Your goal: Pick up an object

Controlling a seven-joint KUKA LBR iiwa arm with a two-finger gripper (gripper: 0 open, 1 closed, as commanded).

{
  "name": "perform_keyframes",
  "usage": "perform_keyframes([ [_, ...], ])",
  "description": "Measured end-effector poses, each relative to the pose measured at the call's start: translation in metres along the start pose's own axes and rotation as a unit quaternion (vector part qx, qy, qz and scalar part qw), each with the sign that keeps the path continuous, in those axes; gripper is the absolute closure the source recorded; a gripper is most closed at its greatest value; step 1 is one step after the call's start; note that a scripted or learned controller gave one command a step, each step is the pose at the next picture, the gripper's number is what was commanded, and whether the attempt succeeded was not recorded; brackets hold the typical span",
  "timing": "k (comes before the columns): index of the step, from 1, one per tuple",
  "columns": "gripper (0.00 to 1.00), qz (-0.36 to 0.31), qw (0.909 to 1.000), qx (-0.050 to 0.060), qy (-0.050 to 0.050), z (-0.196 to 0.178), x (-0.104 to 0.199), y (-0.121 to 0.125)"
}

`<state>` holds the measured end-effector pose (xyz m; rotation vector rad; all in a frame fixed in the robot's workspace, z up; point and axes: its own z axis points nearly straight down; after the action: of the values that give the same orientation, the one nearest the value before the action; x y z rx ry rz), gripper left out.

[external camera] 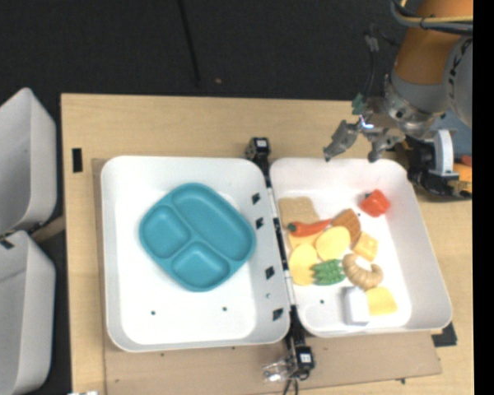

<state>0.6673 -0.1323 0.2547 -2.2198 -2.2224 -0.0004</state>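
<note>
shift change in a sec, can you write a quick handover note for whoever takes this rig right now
Gripper: open, holding nothing, hovering over the far rim of the right bin.
Right bin: toy food heaped near its left side, with a red piece lying apart at the far right, a white block and a yellow block at the near end.
Left bin: a blue divided plate.
Done: nothing picked up yet.
Left: descend on one object, close, lift. The red piece looks easiest, since it lies alone.

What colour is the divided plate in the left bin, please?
The divided plate is teal blue, seen plainly in the camera view.
</note>
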Motion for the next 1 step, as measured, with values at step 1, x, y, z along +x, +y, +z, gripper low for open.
perform_keyframes([
  [1,0.0,0.0,1.0,0.003,-0.001,0.0636,-0.0014,-0.0045],
])
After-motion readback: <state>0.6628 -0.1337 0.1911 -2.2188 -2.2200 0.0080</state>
